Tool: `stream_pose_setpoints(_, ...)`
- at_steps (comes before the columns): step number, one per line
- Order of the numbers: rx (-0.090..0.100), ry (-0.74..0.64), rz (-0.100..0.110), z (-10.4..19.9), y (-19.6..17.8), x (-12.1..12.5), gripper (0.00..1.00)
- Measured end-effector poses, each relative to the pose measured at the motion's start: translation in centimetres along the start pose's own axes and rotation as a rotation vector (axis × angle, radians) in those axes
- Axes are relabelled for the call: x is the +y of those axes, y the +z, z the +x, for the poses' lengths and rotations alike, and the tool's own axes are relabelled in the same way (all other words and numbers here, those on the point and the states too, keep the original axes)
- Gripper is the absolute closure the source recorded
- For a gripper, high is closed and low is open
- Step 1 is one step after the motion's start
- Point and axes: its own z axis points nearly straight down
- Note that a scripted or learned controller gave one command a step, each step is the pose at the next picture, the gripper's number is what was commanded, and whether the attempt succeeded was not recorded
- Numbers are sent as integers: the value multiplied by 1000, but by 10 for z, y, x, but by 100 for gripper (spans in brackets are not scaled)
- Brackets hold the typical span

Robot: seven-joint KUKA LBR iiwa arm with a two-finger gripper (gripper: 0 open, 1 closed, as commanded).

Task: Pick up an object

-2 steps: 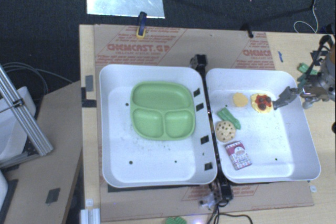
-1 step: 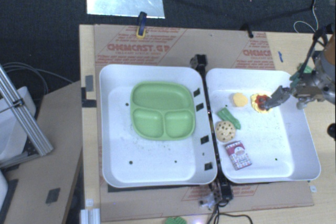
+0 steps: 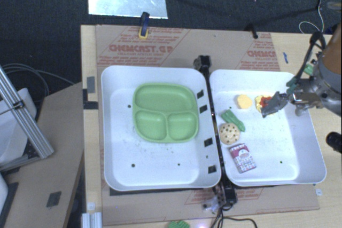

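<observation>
Right white bin (image 3: 299, 165), hand (image 3: 270, 107) touching red-yellow toy (image 3: 260, 102)

The bench (image 3: 176, 40) bears two white bins, left (image 3: 115, 168) and right (image 3: 310, 168), side by side.

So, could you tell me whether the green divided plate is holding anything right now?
Empty: the green divided plate lies flat in the left bin, and all three compartments show bare green.

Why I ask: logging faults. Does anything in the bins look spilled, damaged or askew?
Nothing stands out. The green tray lies flat in the left bin; the cookie and small carton lie loose, unspilled, in the right bin.
</observation>
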Motion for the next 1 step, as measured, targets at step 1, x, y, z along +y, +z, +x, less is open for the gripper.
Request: stream_pose_setpoints(1, 2, -6, -7, 86, -82, 3, 0)
